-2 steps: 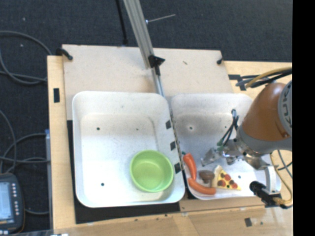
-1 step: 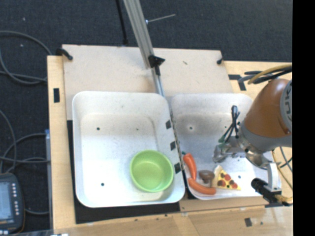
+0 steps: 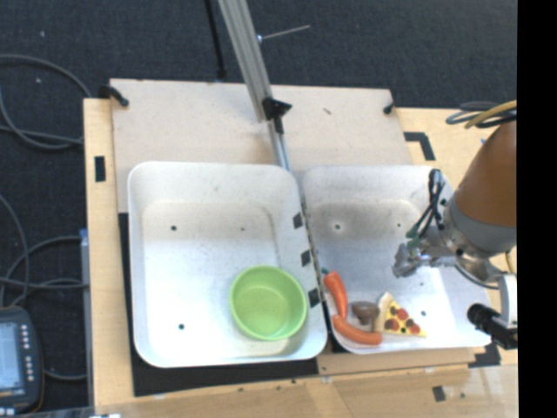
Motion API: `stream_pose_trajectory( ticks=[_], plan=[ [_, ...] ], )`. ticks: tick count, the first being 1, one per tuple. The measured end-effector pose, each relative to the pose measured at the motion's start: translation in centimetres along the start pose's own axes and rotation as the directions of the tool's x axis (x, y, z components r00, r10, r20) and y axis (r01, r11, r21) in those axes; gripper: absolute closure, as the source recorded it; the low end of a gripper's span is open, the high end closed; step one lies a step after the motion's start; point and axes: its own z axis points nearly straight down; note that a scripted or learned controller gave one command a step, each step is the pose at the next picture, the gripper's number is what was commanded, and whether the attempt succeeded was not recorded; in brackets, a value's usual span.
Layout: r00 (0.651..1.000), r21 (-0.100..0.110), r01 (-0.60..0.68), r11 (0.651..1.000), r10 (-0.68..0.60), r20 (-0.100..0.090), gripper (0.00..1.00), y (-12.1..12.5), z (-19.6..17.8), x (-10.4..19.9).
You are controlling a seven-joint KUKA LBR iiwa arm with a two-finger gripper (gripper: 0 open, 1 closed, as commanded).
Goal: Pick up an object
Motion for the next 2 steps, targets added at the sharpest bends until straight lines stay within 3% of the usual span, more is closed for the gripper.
stream_pose_trajectory(
  ticks=[1, 2],
  plan=[
    [1.000, 0.001, 0.001, 1.000, -0.001, -0.001, 1.00, 0.2, -3.6, -0.1],
    [1.000, 0.005, 0.005, 1.000, -0.005, -0.003, 1.00, 2.4, -4.6, 4.7]
  ],
)
